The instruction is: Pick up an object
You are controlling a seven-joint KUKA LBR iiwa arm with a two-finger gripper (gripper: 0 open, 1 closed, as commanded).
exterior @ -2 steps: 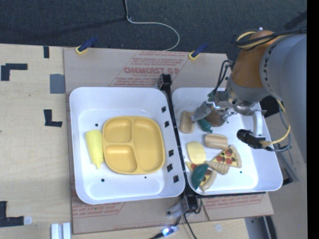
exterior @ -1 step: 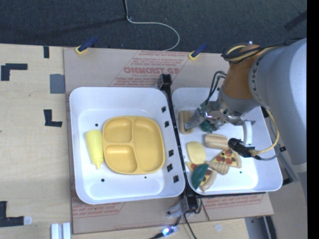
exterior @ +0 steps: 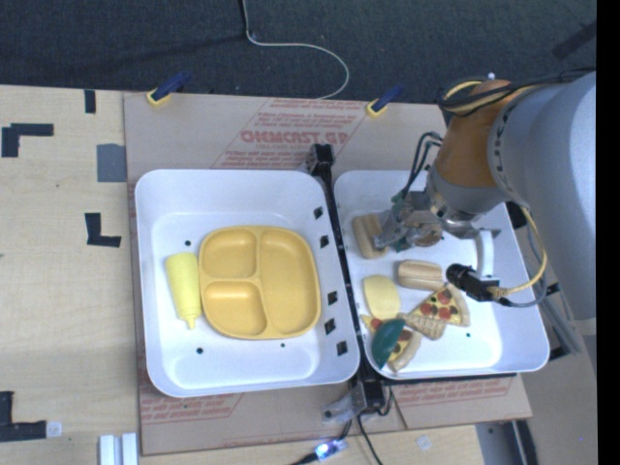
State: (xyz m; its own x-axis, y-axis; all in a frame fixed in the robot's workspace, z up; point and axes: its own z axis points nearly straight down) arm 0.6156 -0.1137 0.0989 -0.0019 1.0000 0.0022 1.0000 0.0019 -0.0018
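tool [exterior: 399, 229]: mine, down inside the right bin [exterior: 518, 352], in its upper part; arm [exterior: 542, 153] comes in from the right, orange band just above the wrist.
tool state: can't tell whether it is apart or together; wrist and cabling block that part.
bread piece [exterior: 367, 234]: tan, ribbed, just beside my tool on the left, looks like it touches the tool tip; can't tell if it is clamped.
tan roll [exterior: 419, 275]: just below my tool, lying flat on the bin floor, apart from the tool.
pale yellow piece [exterior: 382, 296]: below my tool, slightly left, next to the tan roll.
pizza slice [exterior: 438, 310]: below my tool and a bit right, beside the pale yellow piece, under the tan roll.
green item [exterior: 389, 338]: farthest below my tool, near the bin's lower left corner, resting on a tan piece.
left bin [exterior: 160, 197]: well left of my tool, shares the middle divider with the right bin.
yellow plate [exterior: 260, 281]: sectioned, in the middle of the left bin, well apart from my tool.
yellow bottle [exterior: 183, 287]: touching or just beside the plate's far side, farthest left of my tool.
surface [exterior: 58, 260]: light wood, with a cardboard sheet [exterior: 281, 134] under both bins.
cable [exterior: 291, 46]: white loop above the bins on the dark floor, well above my tool.
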